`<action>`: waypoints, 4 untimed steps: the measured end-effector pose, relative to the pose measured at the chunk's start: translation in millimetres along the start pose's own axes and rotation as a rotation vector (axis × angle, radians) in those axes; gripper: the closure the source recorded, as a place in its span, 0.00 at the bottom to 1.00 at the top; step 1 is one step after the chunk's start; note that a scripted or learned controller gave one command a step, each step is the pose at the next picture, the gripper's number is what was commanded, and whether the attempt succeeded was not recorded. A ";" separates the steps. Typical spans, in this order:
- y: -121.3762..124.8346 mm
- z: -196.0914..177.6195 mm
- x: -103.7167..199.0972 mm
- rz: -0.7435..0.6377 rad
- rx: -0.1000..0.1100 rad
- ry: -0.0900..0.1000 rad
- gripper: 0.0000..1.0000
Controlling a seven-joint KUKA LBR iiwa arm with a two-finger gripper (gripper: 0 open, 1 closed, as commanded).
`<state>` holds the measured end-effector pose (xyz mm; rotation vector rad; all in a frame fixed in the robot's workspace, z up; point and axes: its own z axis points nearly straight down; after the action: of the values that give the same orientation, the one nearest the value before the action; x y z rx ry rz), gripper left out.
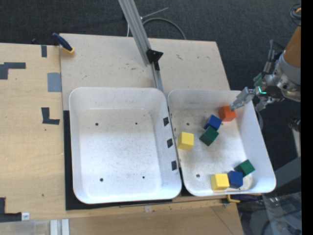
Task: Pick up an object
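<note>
I cannot tell how the gripper (243,98) is set or whether it has hold of anything. It is just above the orange block (227,113), near the right bin's (261,146) far wall. It might bump that wall and miss.

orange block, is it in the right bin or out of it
In. The orange block lies inside the right bin, near its far right wall, beside a blue block. The gripper is just above it.
</note>
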<state>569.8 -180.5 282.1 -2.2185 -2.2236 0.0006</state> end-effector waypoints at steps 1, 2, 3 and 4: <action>-3.6 43.8 0.8 0.001 0.005 0.000 0.00; -0.8 106.3 -3.7 0.001 0.007 0.001 0.00; -1.3 165.3 -0.8 0.002 -0.003 0.002 0.00; 0.4 150.3 -2.1 -0.001 -0.009 -0.002 1.00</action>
<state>570.1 -182.5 131.8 -2.2229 -2.2295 -0.0068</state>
